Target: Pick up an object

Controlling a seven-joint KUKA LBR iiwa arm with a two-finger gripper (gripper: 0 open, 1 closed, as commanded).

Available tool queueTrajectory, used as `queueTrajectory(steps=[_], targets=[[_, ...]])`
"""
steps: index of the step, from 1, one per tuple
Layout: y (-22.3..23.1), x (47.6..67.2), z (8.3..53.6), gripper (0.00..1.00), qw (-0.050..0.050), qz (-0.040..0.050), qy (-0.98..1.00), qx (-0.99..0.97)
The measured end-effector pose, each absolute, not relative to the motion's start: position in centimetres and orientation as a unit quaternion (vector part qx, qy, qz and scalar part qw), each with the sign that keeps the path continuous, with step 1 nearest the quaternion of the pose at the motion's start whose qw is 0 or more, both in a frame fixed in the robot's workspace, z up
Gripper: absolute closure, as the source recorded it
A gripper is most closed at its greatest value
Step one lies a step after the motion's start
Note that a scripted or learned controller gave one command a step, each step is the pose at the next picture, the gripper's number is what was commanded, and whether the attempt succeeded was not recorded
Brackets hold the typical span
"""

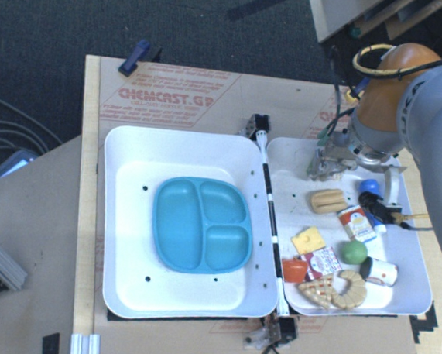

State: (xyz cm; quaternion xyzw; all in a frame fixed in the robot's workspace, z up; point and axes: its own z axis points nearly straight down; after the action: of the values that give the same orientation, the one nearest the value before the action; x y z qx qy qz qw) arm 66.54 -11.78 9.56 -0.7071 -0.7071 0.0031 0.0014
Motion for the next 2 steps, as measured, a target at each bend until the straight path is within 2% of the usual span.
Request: queueTrajectory(steps=[1,2], targets=[[-11.8,66.5,9.6,0.0,0.001,0.003,-0.707,-0.707],[-9.4,66.5,8.5,0.0,0.003,0.0029,-0.707,-0.708]])
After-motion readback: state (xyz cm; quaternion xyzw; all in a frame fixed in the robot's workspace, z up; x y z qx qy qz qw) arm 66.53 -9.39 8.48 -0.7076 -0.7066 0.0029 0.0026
